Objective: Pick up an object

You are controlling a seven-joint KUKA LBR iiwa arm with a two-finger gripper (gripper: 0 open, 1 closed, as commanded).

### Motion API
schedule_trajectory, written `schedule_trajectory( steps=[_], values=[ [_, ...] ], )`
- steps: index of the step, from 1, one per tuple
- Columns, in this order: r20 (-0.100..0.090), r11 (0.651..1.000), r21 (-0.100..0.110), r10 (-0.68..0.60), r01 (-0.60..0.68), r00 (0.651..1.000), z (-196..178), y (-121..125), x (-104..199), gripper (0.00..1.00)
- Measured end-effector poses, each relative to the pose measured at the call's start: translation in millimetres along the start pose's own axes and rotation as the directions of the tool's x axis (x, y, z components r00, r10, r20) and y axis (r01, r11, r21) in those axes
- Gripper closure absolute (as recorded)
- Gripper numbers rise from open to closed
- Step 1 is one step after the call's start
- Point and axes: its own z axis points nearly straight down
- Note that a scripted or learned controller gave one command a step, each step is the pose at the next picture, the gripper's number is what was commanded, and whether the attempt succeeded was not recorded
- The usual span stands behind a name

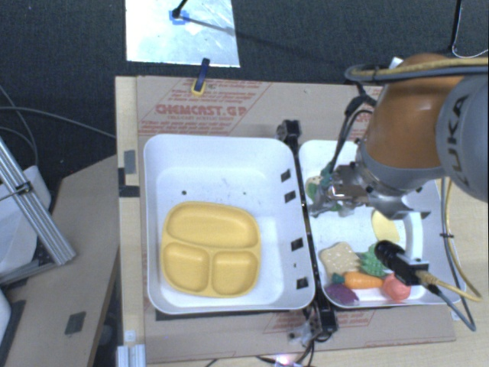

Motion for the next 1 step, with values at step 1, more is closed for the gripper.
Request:
schedule_trajectory(
  steps=[1],
  values=[
    [0.000,1.000,-0.001,-0.007,0.007,1.000,3.2,3.7,53.7,1.00]
  ],
)
